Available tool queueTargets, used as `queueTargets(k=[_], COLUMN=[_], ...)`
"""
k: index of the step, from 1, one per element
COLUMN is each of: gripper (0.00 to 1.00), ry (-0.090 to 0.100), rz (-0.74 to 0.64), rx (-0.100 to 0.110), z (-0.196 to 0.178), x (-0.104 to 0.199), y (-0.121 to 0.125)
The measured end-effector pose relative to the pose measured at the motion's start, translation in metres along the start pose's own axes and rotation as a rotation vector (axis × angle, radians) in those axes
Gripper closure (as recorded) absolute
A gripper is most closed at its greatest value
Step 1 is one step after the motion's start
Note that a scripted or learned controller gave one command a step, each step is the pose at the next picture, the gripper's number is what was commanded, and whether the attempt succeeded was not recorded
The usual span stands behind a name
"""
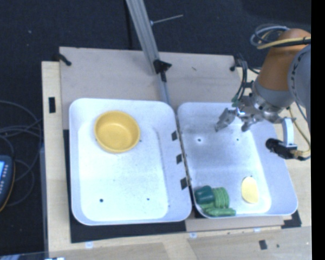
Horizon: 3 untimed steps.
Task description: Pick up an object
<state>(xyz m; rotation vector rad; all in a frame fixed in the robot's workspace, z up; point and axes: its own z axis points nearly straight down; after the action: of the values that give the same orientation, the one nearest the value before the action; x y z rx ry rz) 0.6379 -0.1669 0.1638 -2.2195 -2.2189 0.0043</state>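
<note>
Camera view from above has the gripper (pixel 236 122) hanging over the far part of the right bin (pixel 216 145), its two fingers spread apart with nothing between them. Near that bin's front edge lie a green object (pixel 213 200) and, just to its right, a pale yellow object (pixel 250 189), both well apart from the gripper. A yellow bowl (pixel 117 131) sits in the left bin (pixel 124 194).

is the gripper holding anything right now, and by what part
Nothing is held. The gripper hangs open over the far end of the right bin, with no object between its fingers.
</note>
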Motion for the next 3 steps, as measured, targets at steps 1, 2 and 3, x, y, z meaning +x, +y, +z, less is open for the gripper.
queueTargets(k=[1,2,3], gripper=[0.0,1.0,1.0], ry=[-0.001,-0.001,-0.001], rz=[0.0,0.001,0.001], rx=[-0.001,-0.007,-0.009], z=[0.042,0.029,-0.015], x=[0.0,-0.001,-0.004], y=[0.001,0.002,0.0])
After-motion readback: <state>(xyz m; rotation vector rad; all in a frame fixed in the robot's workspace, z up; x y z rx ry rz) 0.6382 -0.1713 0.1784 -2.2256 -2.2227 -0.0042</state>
